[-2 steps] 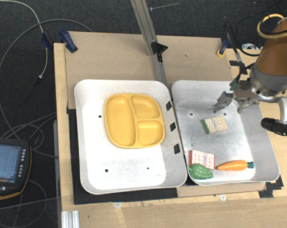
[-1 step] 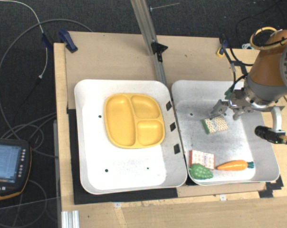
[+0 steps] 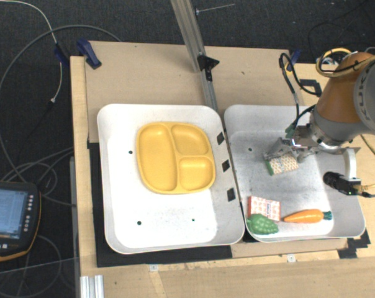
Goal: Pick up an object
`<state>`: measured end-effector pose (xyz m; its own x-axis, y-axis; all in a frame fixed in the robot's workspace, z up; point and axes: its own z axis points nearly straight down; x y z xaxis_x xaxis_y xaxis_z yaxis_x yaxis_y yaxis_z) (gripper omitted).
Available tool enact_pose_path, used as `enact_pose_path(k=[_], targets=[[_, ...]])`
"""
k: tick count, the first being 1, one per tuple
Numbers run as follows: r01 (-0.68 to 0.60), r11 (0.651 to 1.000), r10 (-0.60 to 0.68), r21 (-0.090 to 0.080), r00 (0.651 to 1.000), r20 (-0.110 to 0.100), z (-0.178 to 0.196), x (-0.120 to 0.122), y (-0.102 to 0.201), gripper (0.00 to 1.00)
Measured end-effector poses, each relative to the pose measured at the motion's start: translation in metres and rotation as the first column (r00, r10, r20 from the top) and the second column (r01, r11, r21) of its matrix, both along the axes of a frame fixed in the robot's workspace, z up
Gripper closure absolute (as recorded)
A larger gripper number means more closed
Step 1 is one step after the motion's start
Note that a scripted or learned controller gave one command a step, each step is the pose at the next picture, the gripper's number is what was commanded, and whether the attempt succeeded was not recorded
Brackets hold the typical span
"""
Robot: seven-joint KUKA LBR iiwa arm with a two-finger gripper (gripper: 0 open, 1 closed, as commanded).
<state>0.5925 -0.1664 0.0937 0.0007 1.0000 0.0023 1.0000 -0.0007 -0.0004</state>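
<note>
Nearest the camera, a bumpy green grape bunch (image 3: 262,224), a red patterned packet (image 3: 264,207) and a smooth orange carrot (image 3: 307,215) are laid along the right bin's (image 3: 249,123) front. Farther back, a small speckled block (image 3: 283,164) is clamped by the claw (image 3: 287,156). A yellow three-compartment tray (image 3: 174,157) is carried in the left bin (image 3: 113,166).

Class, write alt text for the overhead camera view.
A grey robot arm's two-finger gripper sits over a small speckled block in the right white bin, near an orange toy carrot. The left white bin holds a yellow divided plastic tray.
</note>
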Motion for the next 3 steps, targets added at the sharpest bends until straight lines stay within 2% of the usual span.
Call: enact_pose_path(k=[1, 2, 3], targets=[[-0.002, 1.000, 0.002, -0.001, 1.000, 0.006, 0.014, 0.002, 0.000, 1.00], [-0.002, 1.000, 0.002, -0.005, 1.000, 0.008, 0.074, 0.005, -0.009, 1.00], [-0.003, 1.000, 0.003, -0.005, 1.000, 0.010, 0.137, 0.005, -0.004, 1.00]])
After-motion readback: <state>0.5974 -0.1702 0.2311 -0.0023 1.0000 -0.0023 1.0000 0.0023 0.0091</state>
